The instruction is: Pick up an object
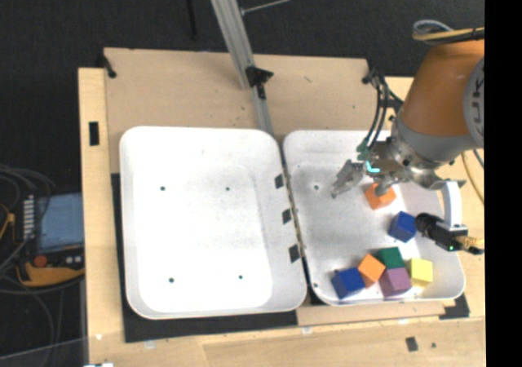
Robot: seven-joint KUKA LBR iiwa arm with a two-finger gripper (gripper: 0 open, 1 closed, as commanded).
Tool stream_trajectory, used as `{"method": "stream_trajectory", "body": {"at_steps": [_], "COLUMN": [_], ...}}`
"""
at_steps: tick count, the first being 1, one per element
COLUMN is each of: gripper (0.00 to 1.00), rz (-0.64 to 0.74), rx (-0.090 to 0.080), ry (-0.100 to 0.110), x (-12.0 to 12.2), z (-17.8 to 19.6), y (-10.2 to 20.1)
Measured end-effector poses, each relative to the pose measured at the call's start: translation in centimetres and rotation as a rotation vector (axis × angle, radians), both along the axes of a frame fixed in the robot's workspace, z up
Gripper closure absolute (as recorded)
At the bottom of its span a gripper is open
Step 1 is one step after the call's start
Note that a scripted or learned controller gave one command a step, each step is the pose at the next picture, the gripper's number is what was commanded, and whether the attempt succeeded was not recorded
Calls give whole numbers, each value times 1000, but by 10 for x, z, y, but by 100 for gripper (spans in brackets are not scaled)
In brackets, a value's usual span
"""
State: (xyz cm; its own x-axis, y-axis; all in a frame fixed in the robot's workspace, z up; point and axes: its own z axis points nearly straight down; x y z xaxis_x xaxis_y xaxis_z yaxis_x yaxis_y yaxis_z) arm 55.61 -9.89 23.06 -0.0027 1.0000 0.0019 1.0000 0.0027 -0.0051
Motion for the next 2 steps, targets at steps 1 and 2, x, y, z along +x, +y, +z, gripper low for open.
{"method": "stream_trajectory", "body": {"at_steps": [1, 2], "gripper": [0, 0], "rz": [-3, -4], "rx": [-1, -3], "ry": [-6, -1], "x": [1, -9], "z": [3, -48], "y": [0, -4]}}
